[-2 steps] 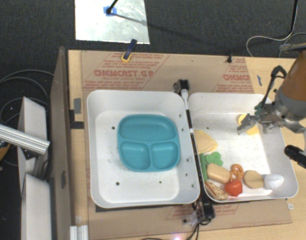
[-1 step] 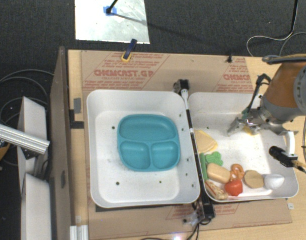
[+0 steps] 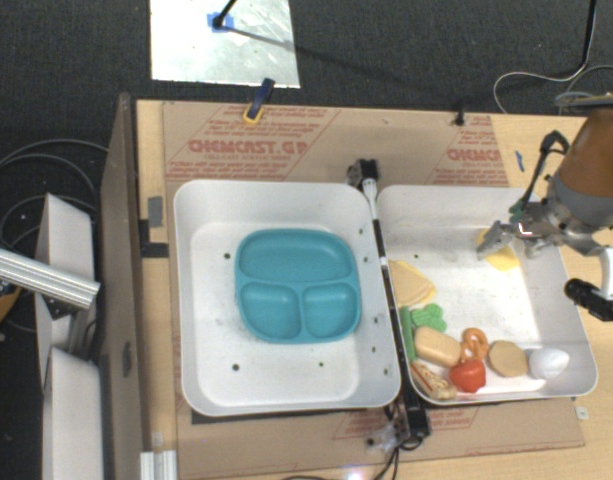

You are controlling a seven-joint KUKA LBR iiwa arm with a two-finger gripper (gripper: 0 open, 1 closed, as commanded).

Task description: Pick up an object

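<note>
the camera view looks down on two white bins set side by side on a cardboard-lined bench. the left bin [image 3: 201, 268] holds a teal divided plate [image 3: 298, 285] with three compartments, lying flat near its middle.

taking the right bin [image 3: 456, 213] as the landmark: the gripper [image 3: 508, 236] hangs over its far right part, just inside the right wall, with the grey arm and its orange band [image 3: 598, 163] rising beyond the bin's right edge. i cannot tell how the gripper is set, for its tips are small and blurred against the white floor. nothing shows plainly between them.

a small yellow piece [image 3: 503, 260] lies on the bin's floor just below the gripper, close to the right wall. a pale yellow wedge [image 3: 413, 282] lies against the bin's left wall. the other toy foods crowd the bin's near edge: a green leafy piece [image 3: 424, 318] by the left wall, a tan bread-like block [image 3: 436, 347] beside it, a pretzel [image 3: 475, 342], a red tomato-like piece [image 3: 468, 375], a round tan biscuit [image 3: 506, 359], and a white egg-like piece [image 3: 549, 362] in the near right corner.
</note>
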